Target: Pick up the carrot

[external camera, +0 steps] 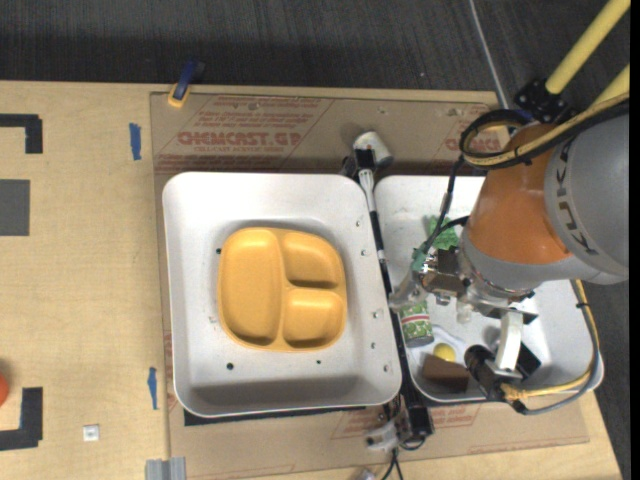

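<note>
Arm (540, 208) over right bin (590, 363), yellow tray (282, 288) in left bin (190, 268) — pincer state unclear.

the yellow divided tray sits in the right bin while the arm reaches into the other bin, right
Not quite. In the camera view, the yellow divided tray sits in the left bin, not the right. The arm reaches into the right bin.

Yellow divided tray (283, 288) in left white bin (190, 268), brown block (443, 370) and green packet (417, 320) in right bin (400, 203)
</note>
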You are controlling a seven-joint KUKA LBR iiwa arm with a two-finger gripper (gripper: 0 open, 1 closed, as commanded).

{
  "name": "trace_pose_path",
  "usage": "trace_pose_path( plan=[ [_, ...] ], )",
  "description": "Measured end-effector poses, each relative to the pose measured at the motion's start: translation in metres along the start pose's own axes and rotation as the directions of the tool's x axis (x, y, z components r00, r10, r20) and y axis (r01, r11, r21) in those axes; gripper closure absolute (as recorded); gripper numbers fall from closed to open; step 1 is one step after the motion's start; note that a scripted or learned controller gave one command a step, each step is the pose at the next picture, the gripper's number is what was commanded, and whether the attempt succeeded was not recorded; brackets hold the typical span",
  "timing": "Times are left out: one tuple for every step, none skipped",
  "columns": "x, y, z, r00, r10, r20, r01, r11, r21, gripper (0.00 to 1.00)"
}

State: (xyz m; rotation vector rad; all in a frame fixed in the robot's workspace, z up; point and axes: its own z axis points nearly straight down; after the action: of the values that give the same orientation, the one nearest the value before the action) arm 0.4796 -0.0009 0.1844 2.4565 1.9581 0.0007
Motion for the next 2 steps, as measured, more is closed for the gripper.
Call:
trace_pose_path(
  plan=[
    [0.0979, -0.0215, 0.0522, 0.997, -0.072, 0.008, 0.073, 0.997, -0.006, 0.0],
    [0.0962, -0.0175, 0.0591, 0.986, -0.166, 0.005, 0.166, 0.986, 0.02, 0.0]
  ],
)
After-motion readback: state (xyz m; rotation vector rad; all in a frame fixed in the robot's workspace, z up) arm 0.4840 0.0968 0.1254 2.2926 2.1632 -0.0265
